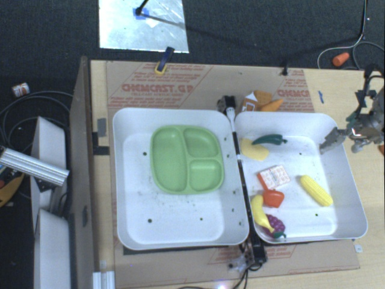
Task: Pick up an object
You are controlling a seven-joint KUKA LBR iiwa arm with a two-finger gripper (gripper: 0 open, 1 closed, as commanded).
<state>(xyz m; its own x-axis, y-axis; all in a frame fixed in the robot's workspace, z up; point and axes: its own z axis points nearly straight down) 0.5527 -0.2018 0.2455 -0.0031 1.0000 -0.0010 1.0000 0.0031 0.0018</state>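
We find the tool (332, 140) at the frame's right edge, fingers not readable. Nearest pick: yellow plastic corn cob (316, 190) in the right white bin (355, 215), just below-left, long axis running upper-left to lower-right.

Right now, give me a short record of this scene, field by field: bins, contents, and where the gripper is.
left bin: holds a green divided plate
right bin: holds toy food
right bin items: green pepper, yellow wedge, red and white box, corn cob, red piece, banana, purple grapes
gripper: at the right bin's far right rim, above the items, holding nothing
task status: no object picked yet
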